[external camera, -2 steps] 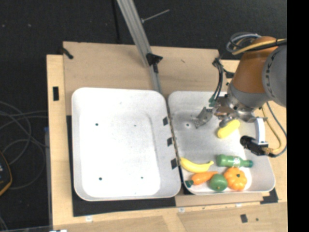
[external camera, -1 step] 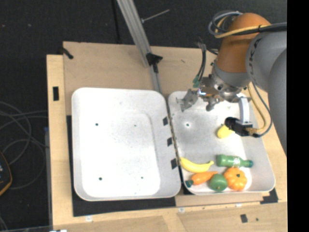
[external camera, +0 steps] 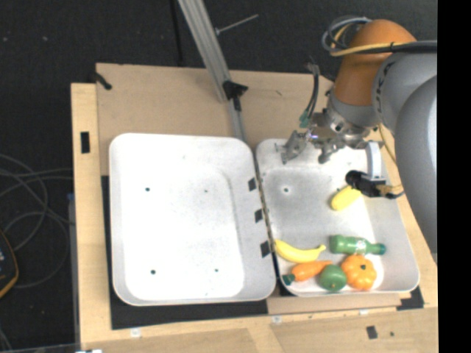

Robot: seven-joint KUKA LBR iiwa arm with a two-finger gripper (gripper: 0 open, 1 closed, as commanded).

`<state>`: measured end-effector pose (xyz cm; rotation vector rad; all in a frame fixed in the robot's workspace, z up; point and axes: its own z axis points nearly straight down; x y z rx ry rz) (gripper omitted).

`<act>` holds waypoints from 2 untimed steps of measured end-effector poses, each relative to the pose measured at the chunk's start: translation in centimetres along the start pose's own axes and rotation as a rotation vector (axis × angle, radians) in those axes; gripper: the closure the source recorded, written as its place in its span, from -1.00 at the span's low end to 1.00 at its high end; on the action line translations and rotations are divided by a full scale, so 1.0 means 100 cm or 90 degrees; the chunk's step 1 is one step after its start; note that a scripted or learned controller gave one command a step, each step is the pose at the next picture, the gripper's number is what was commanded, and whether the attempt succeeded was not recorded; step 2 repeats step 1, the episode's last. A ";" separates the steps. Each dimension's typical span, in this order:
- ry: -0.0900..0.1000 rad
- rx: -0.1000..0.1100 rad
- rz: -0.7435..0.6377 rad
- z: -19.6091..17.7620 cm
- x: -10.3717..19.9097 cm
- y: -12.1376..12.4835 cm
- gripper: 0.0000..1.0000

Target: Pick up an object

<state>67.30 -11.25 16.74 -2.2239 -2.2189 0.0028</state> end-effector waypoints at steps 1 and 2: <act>0.000 0.001 0.000 0.041 -0.024 0.013 -1.00; 0.000 0.001 0.000 0.041 -0.024 0.013 -1.00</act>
